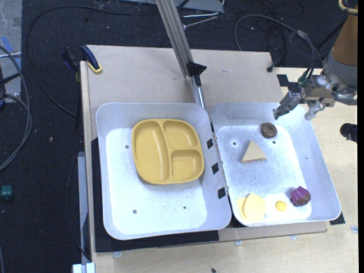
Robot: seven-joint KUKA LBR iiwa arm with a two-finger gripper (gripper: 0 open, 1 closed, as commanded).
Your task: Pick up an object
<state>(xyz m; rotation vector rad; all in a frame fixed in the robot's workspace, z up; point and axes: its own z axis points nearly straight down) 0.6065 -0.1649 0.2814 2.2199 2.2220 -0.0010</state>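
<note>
**Five small objects, open gripper poised at upper right**

Five loose items lie in the right bin (318,152): a brown round piece (268,131) near its upper middle, a tan wedge (253,152) just below that, and along the lower edge a pale yellow block (254,207), a small yellow ball (280,206) and a purple lump (300,196). The left bin (114,209) carries a yellow divided plate (168,151). At the right of the frame the gripper (296,108) hangs above the right bin's upper rim, its two fingers spread apart with nothing between them; the brown round piece lies nearest, slightly down and to the left.

Risks from this pose, as a judgement: the gripper sits close to the bin's sloped wall, so a straight descent may strike the rim rather than an object. The round piece looks low and may slip or roll from closing fingers. The wedge's slanted faces could squeeze it out sideways.
</note>
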